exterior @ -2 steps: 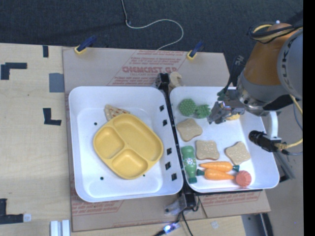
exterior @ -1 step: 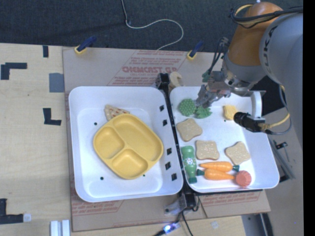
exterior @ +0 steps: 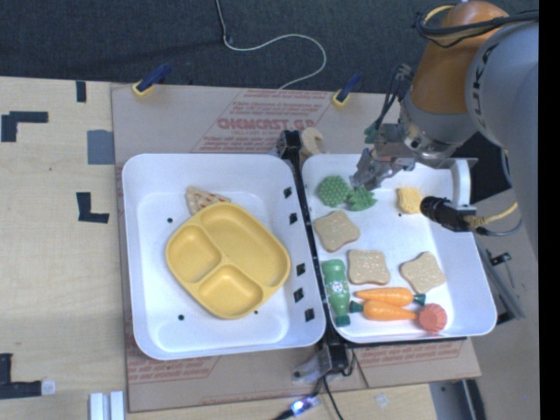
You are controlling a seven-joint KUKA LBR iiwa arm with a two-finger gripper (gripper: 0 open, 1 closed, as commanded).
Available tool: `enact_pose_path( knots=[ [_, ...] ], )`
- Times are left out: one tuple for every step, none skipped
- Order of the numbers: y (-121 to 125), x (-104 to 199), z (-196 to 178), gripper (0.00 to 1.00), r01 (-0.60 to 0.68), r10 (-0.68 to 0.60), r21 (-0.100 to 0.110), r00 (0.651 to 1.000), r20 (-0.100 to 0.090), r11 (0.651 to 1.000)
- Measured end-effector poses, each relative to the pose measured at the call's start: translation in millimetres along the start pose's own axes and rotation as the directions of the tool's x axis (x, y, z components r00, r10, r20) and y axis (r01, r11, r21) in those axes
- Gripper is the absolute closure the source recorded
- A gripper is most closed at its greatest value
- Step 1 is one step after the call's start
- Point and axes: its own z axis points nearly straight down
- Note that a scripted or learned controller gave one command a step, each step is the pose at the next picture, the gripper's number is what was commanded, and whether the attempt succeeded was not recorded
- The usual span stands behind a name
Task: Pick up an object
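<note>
My gripper hangs over the back of the right bin, its tips just above and right of the green broccoli. The same bin holds three toast slices, a yellow corn piece, two carrots, a green bottle and a red tomato. Nothing shows between the gripper's tips.
The left bin carries a yellow divided tray with a waffle-like wedge behind it. A black divider separates the bins. The grey arm enters from the upper right. A white cable lies behind the bench.
</note>
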Motion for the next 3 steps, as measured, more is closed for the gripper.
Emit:
enact_pose_path(
  knots=[
    [5,11,7,1.00,0.000,0.000,0.001,1.000,0.000,1.000],
    [-4,7,-1,1.00,-0.001,0.001,0.000,1.000,0.000,1.000],
    [-5,-2,1,1.00,-0.002,0.002,0.001,1.000,0.001,1.000]
  ],
)
